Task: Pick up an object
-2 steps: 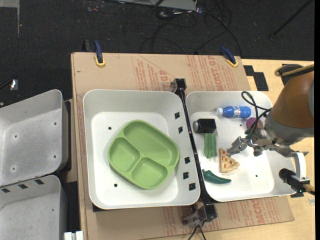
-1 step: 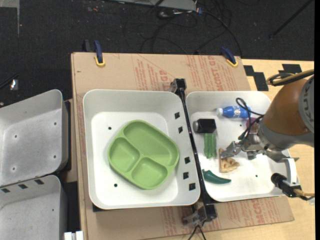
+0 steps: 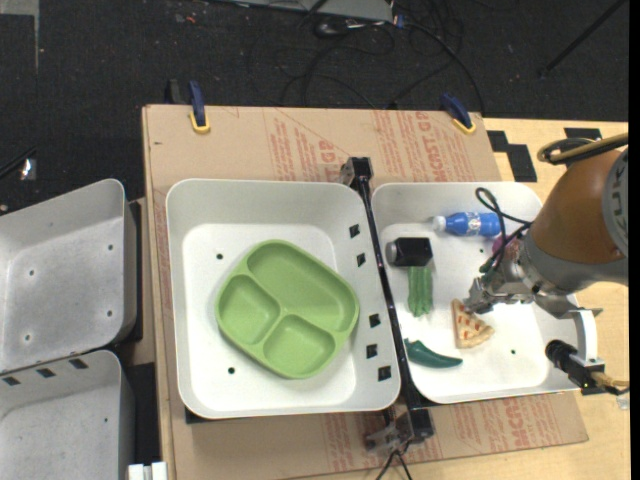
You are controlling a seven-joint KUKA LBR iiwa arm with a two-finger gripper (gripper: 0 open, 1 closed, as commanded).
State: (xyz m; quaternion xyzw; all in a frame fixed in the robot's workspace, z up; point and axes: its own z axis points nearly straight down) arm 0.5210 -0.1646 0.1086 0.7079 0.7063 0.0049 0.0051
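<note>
Objects for picking lie gathered in the right bin (image 3: pixel 520 373), and we read that layout as deliberate: the left bin (image 3: pixel 190 298) carries a green divided plate (image 3: pixel 288 308) lying flat, so the loose small things all sit within the arm's (image 3: pixel 585 223) easy reach from the right. In the right bin we see a slice of toy pizza (image 3: pixel 470 328) near the middle, a green pepper-like piece (image 3: pixel 432 354) close to the front left corner, a long green vegetable (image 3: pixel 420 290) lying lengthwise beside the divider, a small black block (image 3: pixel 409 252) just above it, and a blue-and-white bottle (image 3: pixel 468 225) on its side toward the back. Both bins rest on a cardboard-covered tabletop (image 3: pixel 300 138) held by clamps at the far edge. The gripper (image 3: pixel 487 300) hangs low over the right bin, right at the upper edge of the pizza slice, and we judge that the slice is the thing being gone for. Whether the tips touch it we cannot say; they look very close or in contact. As for the fingers, the wrist and cabling crowd them from this angle, and we cannot tell whether they are spread or closed, nor whether anything sits between them. The slice appears to lie on the bin floor, so we judge the pick not yet made.
</note>
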